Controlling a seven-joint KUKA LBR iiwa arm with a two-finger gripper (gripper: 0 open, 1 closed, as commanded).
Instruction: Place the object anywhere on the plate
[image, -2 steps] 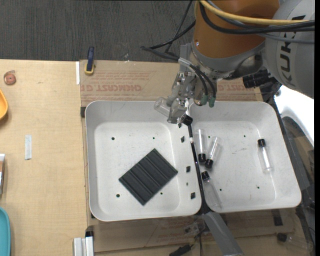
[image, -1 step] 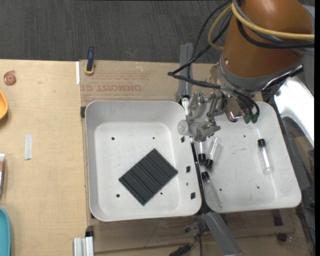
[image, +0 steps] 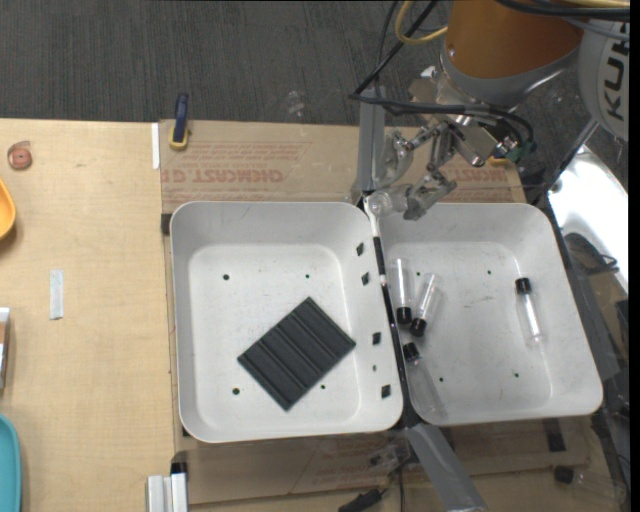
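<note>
A dark ribbed plate (image: 297, 352) lies in the left bin (image: 190, 300). Three clear vials (image: 415, 305) sit in the right bin (image: 560, 300), two near its left wall. Above the far rim the gripper (image: 400, 205) hangs open, holding nothing.

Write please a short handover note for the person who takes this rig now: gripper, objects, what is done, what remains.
Gripper: raised over the back rim of the right bin, holding nothing visible.
Objects: three clear tubes with black caps lie in the right bin, two near its left wall, one on the right side.
Plate: the dark ridged plate lies in the left bin, with nothing on it.
Done: nothing placed yet.
Left: pick one tube and set it on the plate.
</note>
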